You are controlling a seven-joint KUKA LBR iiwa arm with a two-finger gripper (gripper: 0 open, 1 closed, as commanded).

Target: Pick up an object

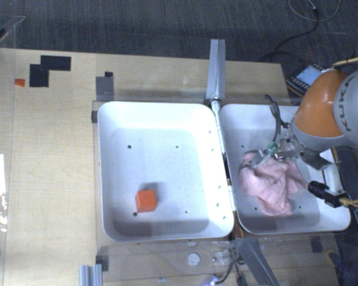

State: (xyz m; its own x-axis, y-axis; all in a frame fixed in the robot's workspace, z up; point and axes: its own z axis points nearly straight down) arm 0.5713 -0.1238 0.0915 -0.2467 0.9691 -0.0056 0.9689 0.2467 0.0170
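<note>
we log the arm reaching in from the right, its orange band over the right bin. the gripper sits low at the upper edge of a pink cloth, which lies crumpled across the middle of that bin's floor. the metal parts of the gripper appear to touch or press into the cloth's top fold, but we cannot tell whether the fingers are spread or closed; they are small, dark and tangled against cables and fabric from this angle.

progress, as we judge it: the reach toward an object looks done, and the gripper is down at the cloth. the grasp itself is not confirmed. we see no fabric clearly pinched between fingers, and the cloth rests with most of its bulk flat on the bin floor, spreading below and slightly right of the gripper. so lift and carry remain, and possibly the closing too.

the other candidate, an orange block, sits in the left bin, low and left of centre, well apart from the gripper and across the divider between the bins. we take the cloth as the likely target given how near it is.

risk note: soft cloth may slip or only a thin fold may catch, so a lift could leave it behind.
</note>
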